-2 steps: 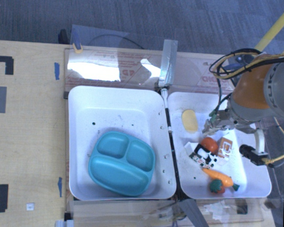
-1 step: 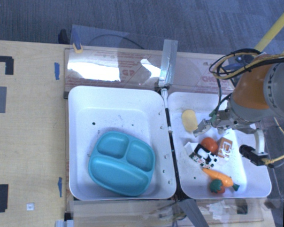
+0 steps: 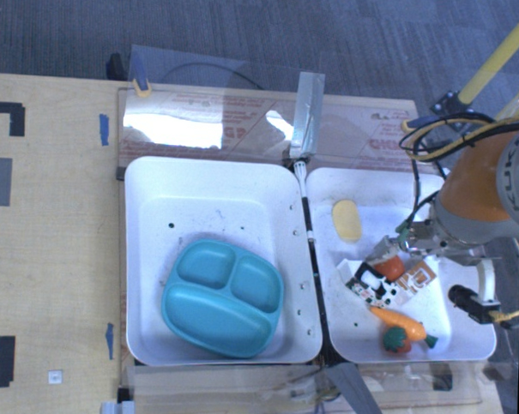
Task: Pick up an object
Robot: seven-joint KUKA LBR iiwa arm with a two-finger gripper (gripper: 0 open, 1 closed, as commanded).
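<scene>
Two white bins side by side on tabletop (image 3: 42,261). Left bin (image 3: 148,197) holds teal divided plate (image 3: 224,298), three compartments, lying flat toward front.

Right bin (image 3: 468,335) holds several small things: pale yellow oval (image 3: 346,220) near back left, well apart from rest; black-and-white patterned item (image 3: 374,288) mid-bin, shape hard to make out; orange-brown piece (image 3: 391,268) just behind it, touching or overlapping, cannot tell which; small card with orange-white print (image 3: 419,278) beside that, print too small to read; carrot toy (image 3: 399,322) lying toward front, with red-green round toy (image 3: 396,339) touching its near side.

Arm (image 3: 479,190) enters from right, grey with orange band, cut off by frame edge; partial letters on grey housing at far right, not readable. Hand (image 3: 401,246) low over right bin, just beside orange-brown piece and card; tips lost in clutter and blur, so cannot tell how far open or whether anything gripped. Black cables loop over arm top right; yellow pole (image 3: 498,53) cut off at corner.

Clear sheet (image 3: 246,124) behind bins, glare washing out left part; faint red print on both sides of it, illegible. Grey bar (image 3: 306,114) standing at bin junction. Blue tape bits and black marks on tabletop left, partly cropped.
</scene>
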